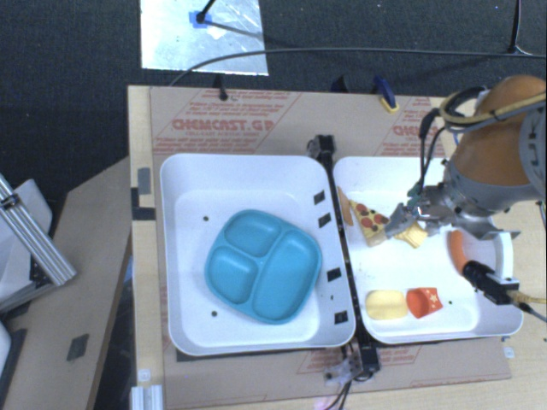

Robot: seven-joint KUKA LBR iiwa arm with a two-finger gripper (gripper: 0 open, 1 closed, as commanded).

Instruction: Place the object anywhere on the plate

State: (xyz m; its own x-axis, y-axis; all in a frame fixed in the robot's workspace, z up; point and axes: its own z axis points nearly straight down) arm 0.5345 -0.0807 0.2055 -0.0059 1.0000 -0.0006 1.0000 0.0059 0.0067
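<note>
A blue three-compartment plate [262,266] lies in the left white bin [184,186]. The right bin [376,171] holds several toy foods: a pizza slice [366,219] at its left side, a yellow wedge [414,237], an orange sausage [456,247], a pale yellow block [385,304] and a red piece [425,301]. My gripper [403,223] is low in the right bin, between the pizza slice and the yellow wedge, right beside both. The wedge lies partly under it. Nothing shows on the plate.
The arm's grey wrist and orange band [500,148] reach over the right bin's far right side. A black divider with clips [335,229] runs between the bins. Cables [491,282] hang near the right bin's right rim.
</note>
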